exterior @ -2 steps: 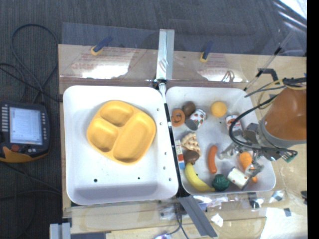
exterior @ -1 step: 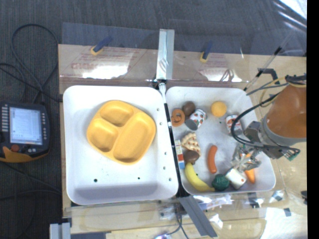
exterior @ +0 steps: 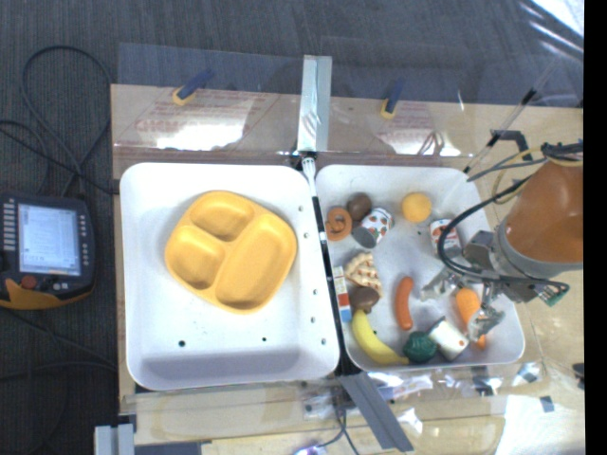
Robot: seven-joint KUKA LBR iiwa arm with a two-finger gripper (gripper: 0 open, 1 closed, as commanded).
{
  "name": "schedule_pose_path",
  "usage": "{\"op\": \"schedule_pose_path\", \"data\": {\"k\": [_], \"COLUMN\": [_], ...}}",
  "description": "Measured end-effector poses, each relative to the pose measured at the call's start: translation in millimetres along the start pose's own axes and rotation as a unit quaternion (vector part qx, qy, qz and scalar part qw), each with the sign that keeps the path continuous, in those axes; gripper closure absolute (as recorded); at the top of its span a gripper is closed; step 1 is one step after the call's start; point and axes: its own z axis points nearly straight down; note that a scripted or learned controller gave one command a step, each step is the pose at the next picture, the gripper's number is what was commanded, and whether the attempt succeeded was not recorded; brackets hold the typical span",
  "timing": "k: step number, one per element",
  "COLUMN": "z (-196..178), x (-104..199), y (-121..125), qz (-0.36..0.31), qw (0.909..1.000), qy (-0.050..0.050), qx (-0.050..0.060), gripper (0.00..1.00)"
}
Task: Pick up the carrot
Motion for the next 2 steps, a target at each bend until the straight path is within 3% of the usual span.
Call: {"op": "schedule_pose_path", "data": {"k": [1,2], "z": [-9.4,-9.0], "x": [-1.8,-1.7], "y": [-0.2,0.0], "qz": [0.000,0.000], "qw": [1.0000,1.0000], "qy": [-0.001,-0.001], "qx": [0.001,0.000], "gripper": [1.00,0.00]}}
